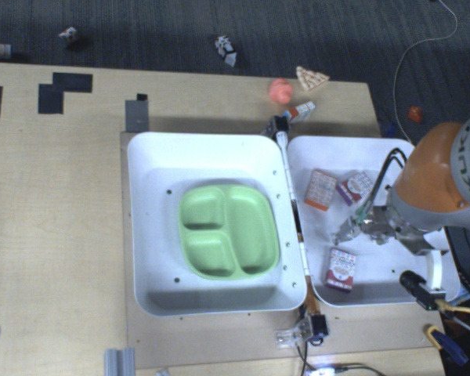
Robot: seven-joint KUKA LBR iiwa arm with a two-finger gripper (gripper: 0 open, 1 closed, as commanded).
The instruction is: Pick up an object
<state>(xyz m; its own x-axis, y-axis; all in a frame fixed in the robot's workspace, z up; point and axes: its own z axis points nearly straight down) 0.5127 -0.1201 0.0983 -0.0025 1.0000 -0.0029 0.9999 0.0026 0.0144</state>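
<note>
So the stuff I could grab is all in the right bin (329, 292): a small red-and-white carton (341, 269) near the front wall, an orange-and-white box (320, 189) up toward the back left, and a little purple-ish packet (355, 186) just beside it. All three have printing on them, but it's too small and blurry for me to read any brand. My claw (351, 232) sits over the middle of that bin, between the orange box and the red carton, above bare white floor. Honestly can't tell if it's clenched or released from this angle, and nothing shows between the tips. There's open floor around the red carton on its right side, though it's close to the front wall.

The left bin (145, 210) has a green divided tray (228, 230) sitting in the middle, with room all round it. Up on the tabletop (55, 210) behind the bins are a pink ball (280, 91), a pizza-slice toy (312, 77) and a small tube-looking thing (300, 113).
</note>
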